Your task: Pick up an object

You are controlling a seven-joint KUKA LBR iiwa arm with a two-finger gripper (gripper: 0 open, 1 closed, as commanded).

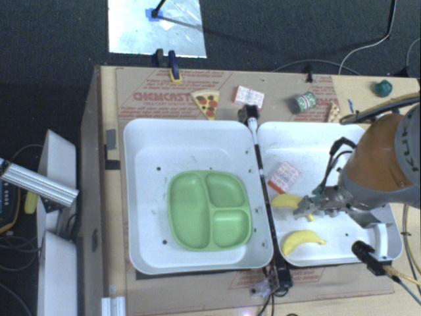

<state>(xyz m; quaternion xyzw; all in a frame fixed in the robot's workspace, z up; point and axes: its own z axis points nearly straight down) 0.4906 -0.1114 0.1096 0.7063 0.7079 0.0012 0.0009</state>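
Pincer low in the right bin, touching a banana piece; spread or pressed together, I cannot tell. Nothing lifted yet, so the pickup remains.

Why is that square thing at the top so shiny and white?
In the camera view, the shiny sheet above the bench catches light and glares pale; the white bins look bright too, while the claw by the bananas is a little blurry.
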